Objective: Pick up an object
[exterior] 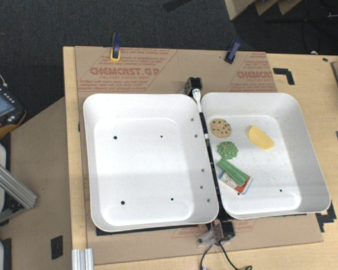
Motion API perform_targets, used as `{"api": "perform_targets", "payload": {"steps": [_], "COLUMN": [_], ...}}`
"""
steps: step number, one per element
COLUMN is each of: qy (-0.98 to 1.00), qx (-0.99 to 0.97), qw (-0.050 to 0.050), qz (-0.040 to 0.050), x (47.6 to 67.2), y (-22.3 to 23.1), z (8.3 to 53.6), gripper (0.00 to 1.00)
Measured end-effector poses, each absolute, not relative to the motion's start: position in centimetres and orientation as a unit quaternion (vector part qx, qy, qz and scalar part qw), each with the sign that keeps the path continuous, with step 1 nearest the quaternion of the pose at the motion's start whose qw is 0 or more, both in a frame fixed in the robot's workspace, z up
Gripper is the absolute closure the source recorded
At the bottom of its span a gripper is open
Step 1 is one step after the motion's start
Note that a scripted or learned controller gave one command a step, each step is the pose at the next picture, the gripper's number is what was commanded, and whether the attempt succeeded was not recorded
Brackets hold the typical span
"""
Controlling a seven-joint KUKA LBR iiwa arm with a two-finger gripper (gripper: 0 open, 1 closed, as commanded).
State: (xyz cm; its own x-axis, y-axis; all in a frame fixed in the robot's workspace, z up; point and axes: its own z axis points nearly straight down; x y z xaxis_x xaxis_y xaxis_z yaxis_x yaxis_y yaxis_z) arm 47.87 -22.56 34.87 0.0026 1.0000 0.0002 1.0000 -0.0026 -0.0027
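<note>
From above, we see two white bins side by side. The right bin (304, 151) holds a cookie (220, 128), a yellow piece (261, 138), a green round item (227, 149) and a green packet (234, 176), clustered near its left wall.

Even, bright overhead light. The two white bins (152, 156) look nearly washed out, with a soft grey shadow band across the left one. The dark floor (73, 10) stays dim. Focus is fairly sharp throughout.
</note>
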Motion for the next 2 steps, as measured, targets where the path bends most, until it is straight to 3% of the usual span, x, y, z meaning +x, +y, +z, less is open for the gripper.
{"api": "perform_targets", "payload": {"steps": [1,2], "qy": [-0.708,-0.707], "qx": [-0.706,-0.707], "qw": [-0.004,-0.004], "qz": [-0.0016,-0.0011], "x": [48.0,48.0], "y": [-19.4,-21.0], "z": [38.9,42.7], "gripper": [1.00,1.00]}}
